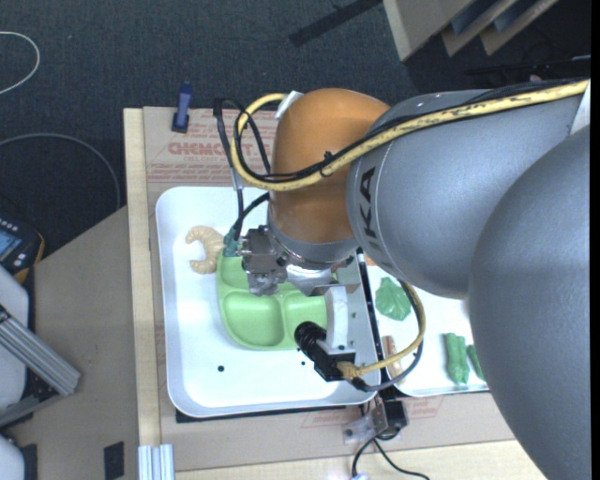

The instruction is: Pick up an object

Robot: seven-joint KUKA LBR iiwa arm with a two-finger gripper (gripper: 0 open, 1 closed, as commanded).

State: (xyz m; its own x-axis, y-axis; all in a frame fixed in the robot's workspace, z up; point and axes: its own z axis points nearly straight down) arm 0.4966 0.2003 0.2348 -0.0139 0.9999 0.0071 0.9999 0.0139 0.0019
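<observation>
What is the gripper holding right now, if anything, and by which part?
Cannot be told. The arm's wrist hides the gripper, which is down over the light green molded piece in the left bin. No object can be seen between its fingers.

Dark blue-grey carpet floor [84,84], thin cable [23,66] looping top left. Tan table [155,412]. Light boards [459,23] stacked top right.

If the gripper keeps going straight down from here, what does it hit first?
Most likely the green tray in the left bin: the gripper hangs right over it. Its tips are hidden by the wrist, so the gap is unclear.
</observation>
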